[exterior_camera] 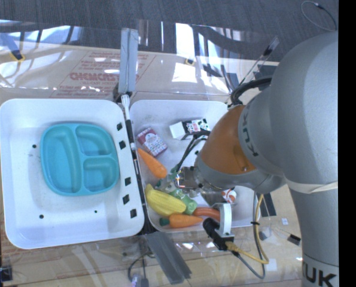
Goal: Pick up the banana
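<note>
banana in right bin (near corner) | jaws just beside, state unclear | dark floor behind

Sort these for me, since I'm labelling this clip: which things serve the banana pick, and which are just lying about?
For the job:
banana, near the front of the right bin
tool, low over that bin

Lying about:
two carrots
red packet
white packet
blue divided plate in the left bin

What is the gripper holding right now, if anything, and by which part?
Cannot be told: the arm's wrist hides the gripper's fingertips. The banana lies in the right bin.
</note>
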`<state>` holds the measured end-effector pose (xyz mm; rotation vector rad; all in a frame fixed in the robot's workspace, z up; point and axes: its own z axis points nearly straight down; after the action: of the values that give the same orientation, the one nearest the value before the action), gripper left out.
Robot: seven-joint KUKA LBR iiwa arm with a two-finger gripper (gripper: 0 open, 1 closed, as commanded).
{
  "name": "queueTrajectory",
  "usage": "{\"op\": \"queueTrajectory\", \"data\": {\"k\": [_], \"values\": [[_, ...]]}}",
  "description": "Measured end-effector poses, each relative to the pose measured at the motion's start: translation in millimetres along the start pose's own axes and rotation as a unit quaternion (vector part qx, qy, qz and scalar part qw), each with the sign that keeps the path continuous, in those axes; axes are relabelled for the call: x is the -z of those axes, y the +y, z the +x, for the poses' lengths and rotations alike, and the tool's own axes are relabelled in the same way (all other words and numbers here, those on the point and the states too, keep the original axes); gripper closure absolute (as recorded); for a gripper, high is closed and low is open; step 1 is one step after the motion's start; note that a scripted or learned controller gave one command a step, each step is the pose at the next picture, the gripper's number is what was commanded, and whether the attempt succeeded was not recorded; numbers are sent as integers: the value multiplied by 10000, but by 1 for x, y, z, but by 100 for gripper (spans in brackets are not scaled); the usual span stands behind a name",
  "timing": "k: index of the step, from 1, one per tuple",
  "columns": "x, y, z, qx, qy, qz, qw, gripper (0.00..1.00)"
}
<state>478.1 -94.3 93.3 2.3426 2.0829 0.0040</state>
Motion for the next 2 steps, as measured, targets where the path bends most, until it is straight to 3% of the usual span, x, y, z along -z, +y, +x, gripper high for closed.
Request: {"op": "queueTrajectory", "data": {"k": [1,2], "values": [[8,0,1,31,4,16,10000,100],[1,1,-3,-2423,-5,-17,9702,100]]}}
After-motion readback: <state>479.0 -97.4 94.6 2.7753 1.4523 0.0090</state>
